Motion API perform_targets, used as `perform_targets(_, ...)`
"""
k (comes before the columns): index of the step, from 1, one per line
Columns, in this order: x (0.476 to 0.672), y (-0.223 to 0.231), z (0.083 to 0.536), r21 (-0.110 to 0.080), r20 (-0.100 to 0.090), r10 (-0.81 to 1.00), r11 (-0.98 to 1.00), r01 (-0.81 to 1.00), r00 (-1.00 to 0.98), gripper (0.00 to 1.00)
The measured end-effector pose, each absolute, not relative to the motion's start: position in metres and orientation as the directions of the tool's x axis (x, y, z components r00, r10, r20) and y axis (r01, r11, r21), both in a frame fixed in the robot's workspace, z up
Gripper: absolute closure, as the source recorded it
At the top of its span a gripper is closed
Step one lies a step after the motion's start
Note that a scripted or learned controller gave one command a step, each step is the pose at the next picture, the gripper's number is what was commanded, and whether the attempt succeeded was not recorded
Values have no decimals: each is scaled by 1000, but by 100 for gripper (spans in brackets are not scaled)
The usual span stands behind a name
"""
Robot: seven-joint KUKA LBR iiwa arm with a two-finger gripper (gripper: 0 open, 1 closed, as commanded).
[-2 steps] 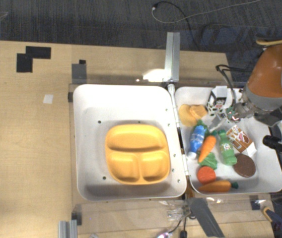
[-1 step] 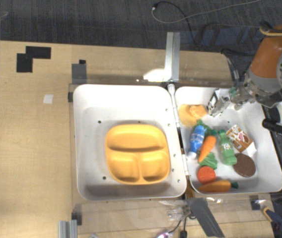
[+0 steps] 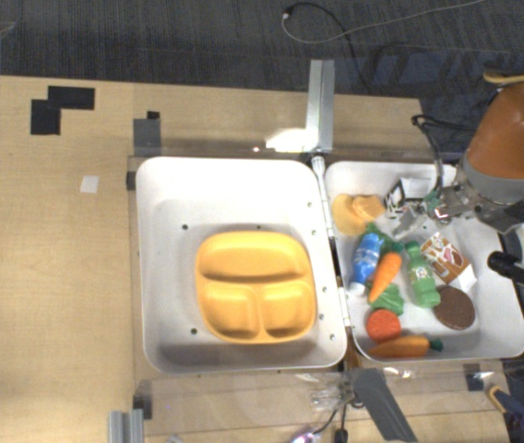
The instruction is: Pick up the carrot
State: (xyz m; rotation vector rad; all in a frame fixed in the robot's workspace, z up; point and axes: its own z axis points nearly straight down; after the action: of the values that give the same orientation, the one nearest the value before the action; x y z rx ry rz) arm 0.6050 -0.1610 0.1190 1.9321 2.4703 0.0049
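On the wooden worktop (image 3: 50, 275), two shallow white plastic bins sit side by side, touching along a shared edge. The left bin (image 3: 165, 247) holds a yellow plastic divided tray (image 3: 256, 283), lying flat near its middle, with one long compartment at the far side and two smaller ones nearer the camera.

The right bin (image 3: 497, 335) carries a cluster of toy items. At its far left corner lies a pale yellow rounded lump (image 3: 356, 210). Below it, a blue plastic bottle with a white cap (image 3: 365, 258) lies tilted against the bin's left wall. Just right of the bottle lies the orange toy carrot with green leaves (image 3: 386, 278), slanted, tip pointing up-right, leaves towards the camera. Below it sits a red round toy (image 3: 384, 325), and along the near wall a second orange carrot-shaped piece (image 3: 402, 346) lies flat. Right of the slanted carrot stands a green bottle (image 3: 422, 280), then a small printed carton (image 3: 444, 257) and a dark brown disc (image 3: 454, 309).

The grey jaws (image 3: 413, 209) hang over the far part of this bin, above and apart from the slanted carrot, pinching nothing; whether they are spread or pressed together cannot be told.
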Motion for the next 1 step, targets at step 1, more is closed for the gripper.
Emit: perform_targets(1, 671, -197, 154, 5, -4, 980, 197, 980, -197, 0)
